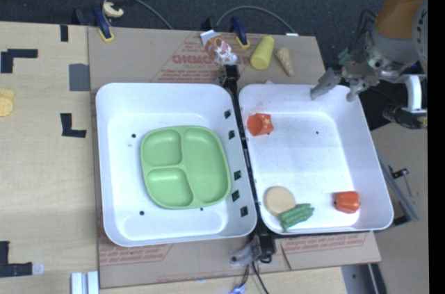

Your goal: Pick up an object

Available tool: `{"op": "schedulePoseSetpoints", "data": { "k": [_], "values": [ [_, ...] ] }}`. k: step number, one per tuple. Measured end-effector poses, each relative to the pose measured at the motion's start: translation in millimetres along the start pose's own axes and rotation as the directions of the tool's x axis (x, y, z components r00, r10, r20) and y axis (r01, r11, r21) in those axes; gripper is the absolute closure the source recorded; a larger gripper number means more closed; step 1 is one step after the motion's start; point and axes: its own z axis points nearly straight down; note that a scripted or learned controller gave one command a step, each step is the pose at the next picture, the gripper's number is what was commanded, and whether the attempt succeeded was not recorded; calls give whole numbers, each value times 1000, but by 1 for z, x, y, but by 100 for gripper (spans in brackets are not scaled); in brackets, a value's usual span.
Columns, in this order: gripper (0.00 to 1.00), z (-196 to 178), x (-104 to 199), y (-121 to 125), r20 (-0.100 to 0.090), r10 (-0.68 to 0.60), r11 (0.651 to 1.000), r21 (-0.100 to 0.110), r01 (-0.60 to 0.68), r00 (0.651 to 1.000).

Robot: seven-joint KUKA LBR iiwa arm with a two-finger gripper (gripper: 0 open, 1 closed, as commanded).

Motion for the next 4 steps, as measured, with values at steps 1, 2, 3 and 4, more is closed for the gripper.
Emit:
{"op": "schedulePoseSetpoints", "data": {
  "k": [1,2,3,4],
  "values": [
    [0,24,64,-9,-1,-1,1000,0,1,1000],
    [0,107,95,12,-1,0,1000,3,0,1000],
    [0,130,94,2,2,-1,1000,-2,1,1000],
    [100,120,94,2,3,-2,1000,-3,2,1000]
  ]
}}
